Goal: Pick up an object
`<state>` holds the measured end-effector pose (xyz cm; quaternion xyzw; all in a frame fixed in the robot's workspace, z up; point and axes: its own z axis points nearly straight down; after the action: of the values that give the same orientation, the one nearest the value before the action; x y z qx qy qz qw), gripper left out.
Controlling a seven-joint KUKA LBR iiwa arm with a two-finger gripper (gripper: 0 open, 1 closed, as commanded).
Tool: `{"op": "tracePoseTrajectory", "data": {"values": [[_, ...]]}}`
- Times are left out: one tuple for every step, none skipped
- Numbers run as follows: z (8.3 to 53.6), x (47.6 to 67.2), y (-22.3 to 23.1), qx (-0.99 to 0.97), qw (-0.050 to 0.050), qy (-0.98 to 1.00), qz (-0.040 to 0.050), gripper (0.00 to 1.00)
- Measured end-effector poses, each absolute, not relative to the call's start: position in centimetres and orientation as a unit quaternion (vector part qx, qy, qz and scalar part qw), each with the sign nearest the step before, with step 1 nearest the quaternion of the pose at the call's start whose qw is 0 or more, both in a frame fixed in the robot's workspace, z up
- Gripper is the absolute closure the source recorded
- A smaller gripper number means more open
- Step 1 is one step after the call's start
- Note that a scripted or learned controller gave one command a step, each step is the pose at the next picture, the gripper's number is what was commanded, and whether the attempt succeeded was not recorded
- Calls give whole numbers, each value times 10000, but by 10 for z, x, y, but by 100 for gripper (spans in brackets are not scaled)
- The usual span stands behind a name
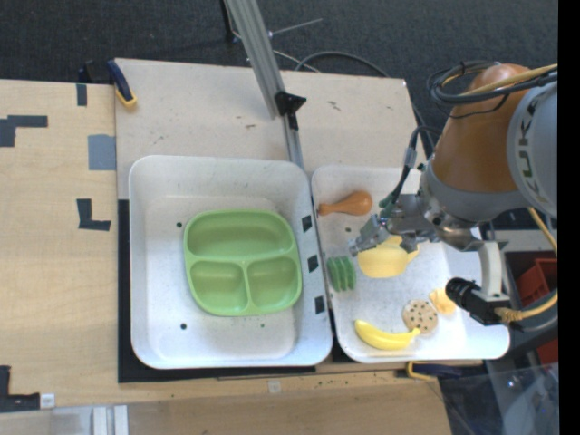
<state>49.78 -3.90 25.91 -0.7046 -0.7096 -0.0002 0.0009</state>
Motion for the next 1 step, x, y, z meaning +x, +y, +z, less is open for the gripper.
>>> {"op": "tracePoseTrajectory", "data": {"values": [[251, 498, 25, -7044, 17, -7098, 5, 100]]}}
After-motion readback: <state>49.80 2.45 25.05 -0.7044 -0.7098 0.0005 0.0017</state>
